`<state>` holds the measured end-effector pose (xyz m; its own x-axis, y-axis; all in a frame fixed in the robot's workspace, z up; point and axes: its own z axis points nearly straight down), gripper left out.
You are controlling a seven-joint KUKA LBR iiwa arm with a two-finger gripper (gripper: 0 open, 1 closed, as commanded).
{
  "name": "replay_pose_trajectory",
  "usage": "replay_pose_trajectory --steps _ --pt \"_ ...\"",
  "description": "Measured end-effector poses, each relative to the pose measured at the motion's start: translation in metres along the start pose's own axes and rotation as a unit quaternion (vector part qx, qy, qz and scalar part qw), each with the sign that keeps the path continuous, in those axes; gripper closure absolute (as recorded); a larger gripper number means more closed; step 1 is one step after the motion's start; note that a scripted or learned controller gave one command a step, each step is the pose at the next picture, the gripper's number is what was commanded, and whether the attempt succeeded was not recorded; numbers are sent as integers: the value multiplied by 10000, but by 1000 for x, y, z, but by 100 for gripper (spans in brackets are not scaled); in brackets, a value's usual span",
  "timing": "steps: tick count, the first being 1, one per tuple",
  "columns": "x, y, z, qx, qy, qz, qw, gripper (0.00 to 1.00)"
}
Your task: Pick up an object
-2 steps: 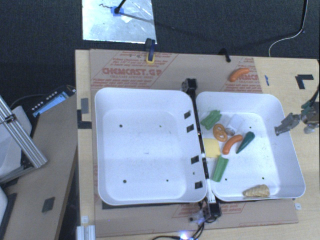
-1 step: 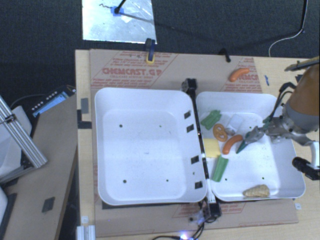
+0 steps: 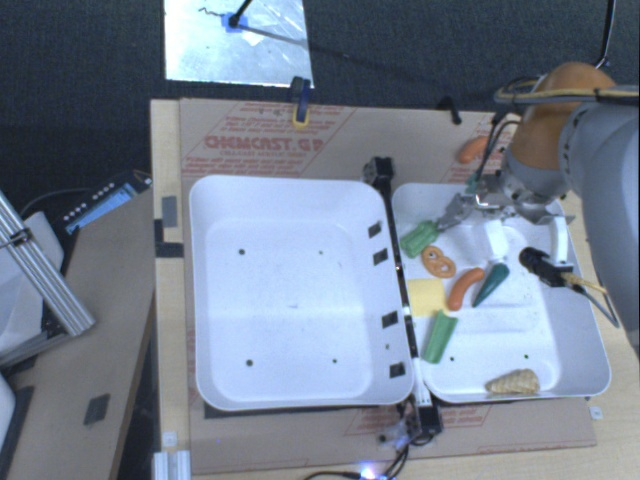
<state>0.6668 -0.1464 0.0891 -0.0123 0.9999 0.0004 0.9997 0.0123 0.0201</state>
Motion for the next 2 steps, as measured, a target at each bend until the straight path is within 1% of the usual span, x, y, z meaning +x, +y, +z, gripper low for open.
replay_pose_trajectory --steps 1,2 --pt "23 -66 4 120 8 56 9999 0" --pt "67 -88 3 112 9 30 9999 0"
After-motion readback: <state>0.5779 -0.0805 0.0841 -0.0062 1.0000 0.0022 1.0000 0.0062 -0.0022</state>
